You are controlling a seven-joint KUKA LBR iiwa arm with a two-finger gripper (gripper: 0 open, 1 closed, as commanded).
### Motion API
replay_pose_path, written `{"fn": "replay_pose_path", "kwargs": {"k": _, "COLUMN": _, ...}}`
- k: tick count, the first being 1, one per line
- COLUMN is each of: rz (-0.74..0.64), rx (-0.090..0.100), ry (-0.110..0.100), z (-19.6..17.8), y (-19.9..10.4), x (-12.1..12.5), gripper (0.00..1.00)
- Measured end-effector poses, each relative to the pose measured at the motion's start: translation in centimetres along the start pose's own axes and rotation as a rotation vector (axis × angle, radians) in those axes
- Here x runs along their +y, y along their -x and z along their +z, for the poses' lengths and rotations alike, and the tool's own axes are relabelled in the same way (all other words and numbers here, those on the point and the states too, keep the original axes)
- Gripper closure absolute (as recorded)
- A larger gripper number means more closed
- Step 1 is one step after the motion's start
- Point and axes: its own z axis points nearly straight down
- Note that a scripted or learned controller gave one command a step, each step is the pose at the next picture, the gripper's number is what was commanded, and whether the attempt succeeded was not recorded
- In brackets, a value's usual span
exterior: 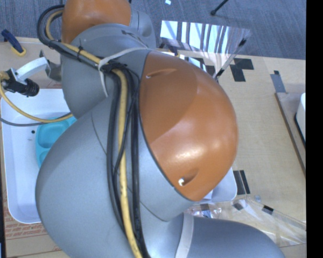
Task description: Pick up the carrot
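- The arm [86,187] takes up most of the frame from the lower middle to the upper left. It is grey-shelled and hides much of the bench and the bins beneath it.
- A glossy orange dome [185,128] on the arm's joint sits at the centre. A smaller orange cap [94,7] is at the top left.
- The tan bench [258,122] shows bare at the right, with black tape marks [242,69] on it.
- One white bin [13,160] shows along the left edge, partly under the arm.
- A bundle of black and yellow cables [124,160] runs down the arm, tied with a white strap near the top.
- A light blue object [46,136] lies in that bin against the arm's outline. What it is cannot be told.
- Red print on the cardboard [21,230] at the lower left is too small to read.
- Pincer: I cannot tell whether it is open, closed or gripping anything.
- Carrot: its place and look cannot be told from this angle.
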Motion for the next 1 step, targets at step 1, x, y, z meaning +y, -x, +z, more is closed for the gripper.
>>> {"fn": "replay_pose_path", "kwargs": {"k": 1, "rz": -0.012, "rx": -0.001, "ry": -0.007, "z": 8.43, "y": 5.73, "x": -3.45, "gripper": 0.00}}
